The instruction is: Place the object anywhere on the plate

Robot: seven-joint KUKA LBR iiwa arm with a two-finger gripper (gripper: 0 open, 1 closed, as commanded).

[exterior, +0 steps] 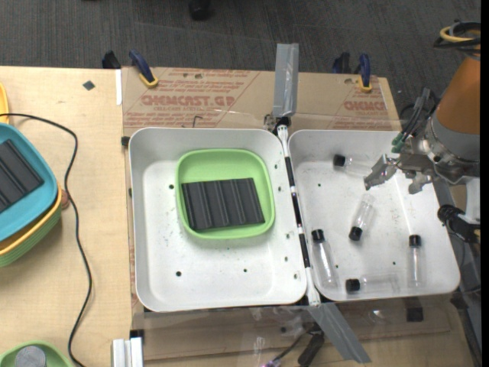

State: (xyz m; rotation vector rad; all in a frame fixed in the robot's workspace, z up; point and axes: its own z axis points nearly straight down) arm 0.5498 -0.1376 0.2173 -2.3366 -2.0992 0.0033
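A green square plate (225,167) lies in the left white bin (153,258), with a black ribbed slab (223,203) resting flat on it. The right bin (435,281) holds several clear tubes with black caps, among them one in the middle (361,220), one near the back (340,161) and one by the left wall (321,251). My gripper (391,186) hangs over the back right part of the right bin, open, with nothing between its fingers. It is above and to the right of the middle tube.
Brown cardboard (252,94) is clamped behind the bins. A divider (294,197) separates the two bins. Stacked teal and green dishes (23,197) and a black cable (76,228) lie on the wooden bench at left. More tubes (414,254) lie near the right bin's front.
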